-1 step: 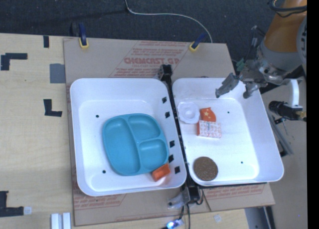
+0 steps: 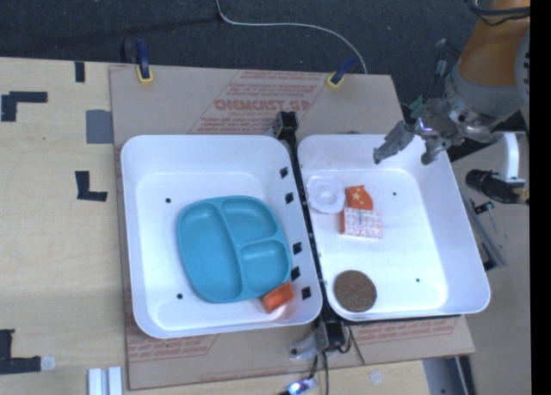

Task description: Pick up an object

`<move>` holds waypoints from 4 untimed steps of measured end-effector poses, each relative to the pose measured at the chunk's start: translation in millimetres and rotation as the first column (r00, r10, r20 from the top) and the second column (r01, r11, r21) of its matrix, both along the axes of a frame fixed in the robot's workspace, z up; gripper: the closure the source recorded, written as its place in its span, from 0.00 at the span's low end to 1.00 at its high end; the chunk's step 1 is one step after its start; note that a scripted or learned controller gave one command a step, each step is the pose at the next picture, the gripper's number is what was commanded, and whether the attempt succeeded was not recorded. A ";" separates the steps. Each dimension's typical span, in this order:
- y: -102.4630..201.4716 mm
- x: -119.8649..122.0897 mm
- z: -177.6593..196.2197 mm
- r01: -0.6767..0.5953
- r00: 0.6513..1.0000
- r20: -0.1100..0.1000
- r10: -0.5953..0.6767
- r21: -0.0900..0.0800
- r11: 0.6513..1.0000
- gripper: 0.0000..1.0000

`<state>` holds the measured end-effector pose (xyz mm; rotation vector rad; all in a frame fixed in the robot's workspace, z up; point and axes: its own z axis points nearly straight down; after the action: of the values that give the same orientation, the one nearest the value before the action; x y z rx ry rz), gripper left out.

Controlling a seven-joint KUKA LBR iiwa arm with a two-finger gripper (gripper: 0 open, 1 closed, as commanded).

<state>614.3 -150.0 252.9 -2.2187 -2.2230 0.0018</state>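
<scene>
The arm (image 2: 492, 32) comes in from the right, its orange band high near the top right corner and the grey wrist bent down and leftward beneath it. The claw (image 2: 410, 151) hangs over the far right corner of the right-hand bin, its two fingers (image 2: 389, 147) spread well apart, nothing between them, tips pointing down and left.

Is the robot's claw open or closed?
Open. The gripper hangs over the right bin's far edge with its two fingers spread apart and nothing between them.
</scene>
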 end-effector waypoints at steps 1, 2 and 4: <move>-5.8 -9.0 -51.5 0.002 1.000 -0.005 -0.002 0.000 1.000 0.00; -8.8 -12.3 -96.1 0.001 1.000 -0.005 -0.001 -0.001 1.000 0.00; -11.2 -10.0 -145.4 -0.001 1.000 0.001 0.001 0.001 1.000 1.00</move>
<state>604.3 -161.2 107.4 -2.2177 -2.2241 0.0005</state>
